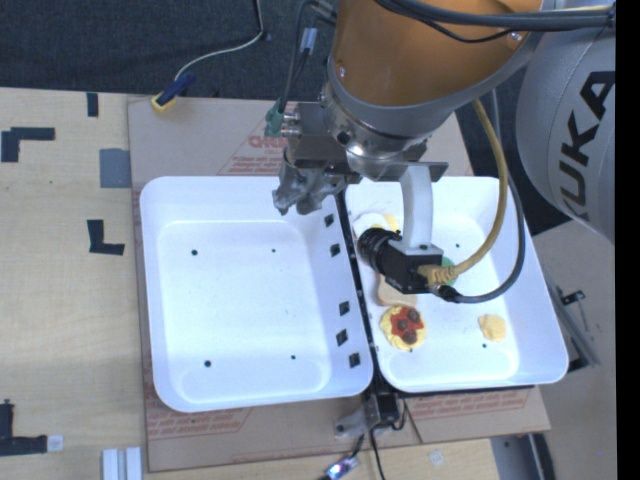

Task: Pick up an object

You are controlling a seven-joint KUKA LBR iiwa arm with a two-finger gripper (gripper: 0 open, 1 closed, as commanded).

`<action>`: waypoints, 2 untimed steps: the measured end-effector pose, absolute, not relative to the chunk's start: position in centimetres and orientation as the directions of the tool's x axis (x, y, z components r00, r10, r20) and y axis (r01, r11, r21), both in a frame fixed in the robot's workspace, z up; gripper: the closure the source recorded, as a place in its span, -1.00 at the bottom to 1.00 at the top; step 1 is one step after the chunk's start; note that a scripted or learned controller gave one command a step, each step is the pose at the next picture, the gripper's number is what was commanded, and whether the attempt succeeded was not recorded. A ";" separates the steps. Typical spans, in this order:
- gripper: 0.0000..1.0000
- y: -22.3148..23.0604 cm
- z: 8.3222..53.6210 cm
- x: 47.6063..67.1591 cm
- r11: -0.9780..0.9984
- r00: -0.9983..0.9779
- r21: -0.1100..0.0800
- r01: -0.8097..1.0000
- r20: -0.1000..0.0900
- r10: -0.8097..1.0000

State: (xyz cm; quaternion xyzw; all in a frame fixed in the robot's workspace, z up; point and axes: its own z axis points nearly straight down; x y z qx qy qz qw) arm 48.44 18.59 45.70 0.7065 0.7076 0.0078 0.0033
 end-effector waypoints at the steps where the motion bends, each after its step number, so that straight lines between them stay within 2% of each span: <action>1: 1.00 18.6 54.0 48.4 0.003 -0.003 0.009 1.000 0.004 1.000; 2: 1.00 23.5 35.3 48.2 0.004 -0.004 -0.016 1.000 -0.007 1.000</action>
